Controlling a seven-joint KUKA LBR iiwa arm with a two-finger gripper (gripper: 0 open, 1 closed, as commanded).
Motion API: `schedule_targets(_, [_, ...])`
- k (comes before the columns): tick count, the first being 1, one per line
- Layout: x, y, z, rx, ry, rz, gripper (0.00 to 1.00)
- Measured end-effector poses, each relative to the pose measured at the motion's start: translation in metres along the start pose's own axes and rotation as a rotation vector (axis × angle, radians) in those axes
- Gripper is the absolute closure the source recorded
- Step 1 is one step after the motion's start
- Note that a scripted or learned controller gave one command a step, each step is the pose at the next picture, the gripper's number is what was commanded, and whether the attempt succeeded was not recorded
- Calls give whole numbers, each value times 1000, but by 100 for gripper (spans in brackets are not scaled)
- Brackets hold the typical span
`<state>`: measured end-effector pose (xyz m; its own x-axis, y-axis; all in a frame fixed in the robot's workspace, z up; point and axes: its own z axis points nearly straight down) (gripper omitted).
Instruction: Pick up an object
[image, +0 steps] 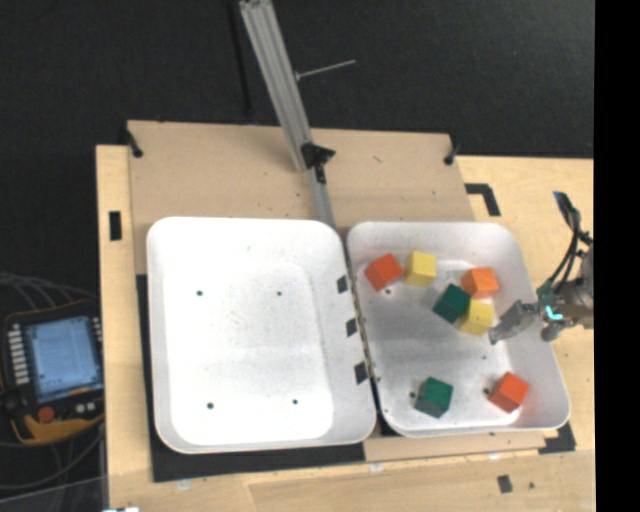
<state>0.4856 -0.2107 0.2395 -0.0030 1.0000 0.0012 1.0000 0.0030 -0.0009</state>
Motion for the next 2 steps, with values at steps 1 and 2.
schedule_targets(1, [0, 1, -2, -4, -1, 1, 0])
schedule_targets(2, [8, -1, 55, 3, -2, 4, 0])
